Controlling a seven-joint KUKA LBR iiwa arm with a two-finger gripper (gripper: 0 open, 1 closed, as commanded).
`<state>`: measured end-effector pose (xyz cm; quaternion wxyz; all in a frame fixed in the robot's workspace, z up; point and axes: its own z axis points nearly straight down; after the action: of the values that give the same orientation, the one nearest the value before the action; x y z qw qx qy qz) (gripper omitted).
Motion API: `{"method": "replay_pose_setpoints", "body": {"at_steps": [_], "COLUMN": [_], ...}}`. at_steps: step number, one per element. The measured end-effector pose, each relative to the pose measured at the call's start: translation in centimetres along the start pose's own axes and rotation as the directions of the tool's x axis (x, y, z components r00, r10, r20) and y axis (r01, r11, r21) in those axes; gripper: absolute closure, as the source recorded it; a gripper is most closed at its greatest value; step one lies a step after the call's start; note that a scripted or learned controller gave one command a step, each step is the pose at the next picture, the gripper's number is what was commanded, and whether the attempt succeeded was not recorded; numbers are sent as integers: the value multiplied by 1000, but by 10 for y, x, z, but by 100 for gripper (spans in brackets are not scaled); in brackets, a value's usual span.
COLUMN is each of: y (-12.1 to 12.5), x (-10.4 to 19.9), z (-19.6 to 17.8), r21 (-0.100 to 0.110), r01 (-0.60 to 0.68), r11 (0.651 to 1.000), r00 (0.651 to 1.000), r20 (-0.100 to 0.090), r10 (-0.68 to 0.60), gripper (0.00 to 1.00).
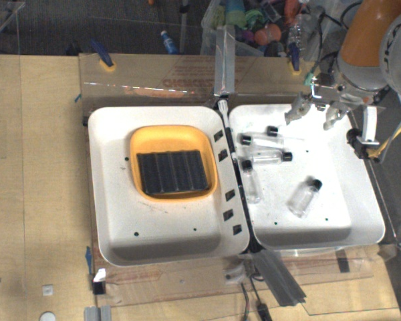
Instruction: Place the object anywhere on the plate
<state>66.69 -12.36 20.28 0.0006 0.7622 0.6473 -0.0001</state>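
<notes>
On the wooden table [33,179] sit two white bins. The left bin [113,226] holds an orange plate [174,139] with a dark ribbed insert [172,171]. The right bin [334,212] holds four clear vials with black caps. One vial [303,196] lies near the middle, its long axis slanting, cap toward the upper right. Two more [262,139] [267,158] lie roughly crosswise, caps to the right; a fourth [248,179] lies along the divider. The gripper [316,115] hangs over the bin's far edge, jaws spread, gripping nothing.
</notes>
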Motion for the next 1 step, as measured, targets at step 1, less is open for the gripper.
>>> {"method": "replay_pose_setpoints", "body": {"at_steps": [1], "y": [-4], "x": [24], "z": [-16], "r21": [-1], "r01": [294], "r11": [956], "r00": [956], "r20": [-1], "r10": [-294], "gripper": [0]}}
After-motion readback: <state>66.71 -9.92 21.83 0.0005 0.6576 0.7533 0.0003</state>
